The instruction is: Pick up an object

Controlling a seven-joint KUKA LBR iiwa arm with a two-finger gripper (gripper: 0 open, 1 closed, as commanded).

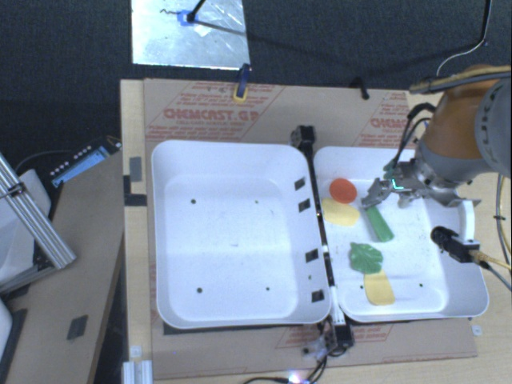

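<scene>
Under the gripper [390, 194], green piece [380, 224] half-hidden.

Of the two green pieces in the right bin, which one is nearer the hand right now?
The long green stick, lying slantwise just below the hand. The other, the flat leafy green piece, sits lower in the right bin, against a yellow piece.

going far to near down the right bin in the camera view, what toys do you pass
round orange-red toy → flat pale yellow oval toy → green leafy toy → yellow block toy
</scene>
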